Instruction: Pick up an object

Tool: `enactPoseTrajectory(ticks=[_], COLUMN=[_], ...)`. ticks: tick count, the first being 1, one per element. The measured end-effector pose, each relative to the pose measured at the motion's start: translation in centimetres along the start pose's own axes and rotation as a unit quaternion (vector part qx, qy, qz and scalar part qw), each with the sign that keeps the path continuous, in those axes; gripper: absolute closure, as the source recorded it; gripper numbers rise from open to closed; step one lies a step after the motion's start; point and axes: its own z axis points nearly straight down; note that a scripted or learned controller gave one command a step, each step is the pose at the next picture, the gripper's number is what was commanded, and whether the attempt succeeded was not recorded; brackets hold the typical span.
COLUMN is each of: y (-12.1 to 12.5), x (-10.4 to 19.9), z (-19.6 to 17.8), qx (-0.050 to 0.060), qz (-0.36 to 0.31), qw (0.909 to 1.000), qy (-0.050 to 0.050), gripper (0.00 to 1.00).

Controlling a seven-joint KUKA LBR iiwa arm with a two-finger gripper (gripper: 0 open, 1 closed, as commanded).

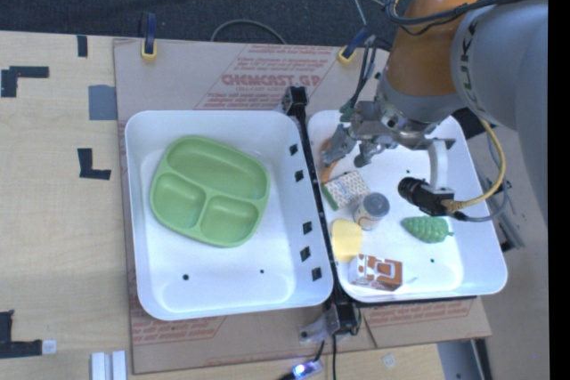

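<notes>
My gripper hangs over the upper left part of the right bin, close to the wall between the two bins. An orange-brown object lies right beside it on the left; I cannot tell whether they touch. Just below sit a patterned packet and a small round can. Further toward the front lie a yellow object, a green leaf-shaped toy and a brown and white packet.
The left bin holds a green divided plate in its upper left half. Both bins rest on a cardboard sheet held by clamps at the back. The grey arm with its orange band covers the right bin's far right side.
</notes>
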Motion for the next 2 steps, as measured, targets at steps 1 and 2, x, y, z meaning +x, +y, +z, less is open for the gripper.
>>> enactPoseTrajectory(ticks=[1,2], y=[-1.8,-4.4], x=[6.1,10.5], z=[-0.1,-0.3], qx=[0.000,0.000], qz=[-0.001,-0.001], qw=[1.0000,1.0000], qy=[0.000,0.000], gripper=[1.00,1.00])
